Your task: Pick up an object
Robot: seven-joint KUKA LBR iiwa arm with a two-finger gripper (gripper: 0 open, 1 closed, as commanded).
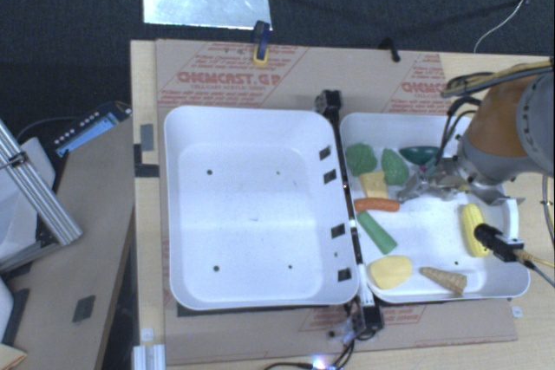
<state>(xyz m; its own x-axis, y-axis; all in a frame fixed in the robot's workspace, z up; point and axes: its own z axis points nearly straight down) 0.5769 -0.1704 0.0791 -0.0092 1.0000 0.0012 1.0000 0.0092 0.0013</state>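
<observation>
Your table carries two white bins side by side over dark carpet; the left bin lies bare, giving you wide open room. The right bin is crowded: green pieces, orange carrot, yellow corn, yellow lemon, cone near the front rim. Gripper sits low beside the green pieces; you cannot tell its opening or any hold.

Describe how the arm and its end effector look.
The arm is grey with a broad orange band above the wrist. Dark cables loop along its upper side. The end effector is a slim metallic grey piece, small and blurred; finer detail cannot be made out.
</observation>
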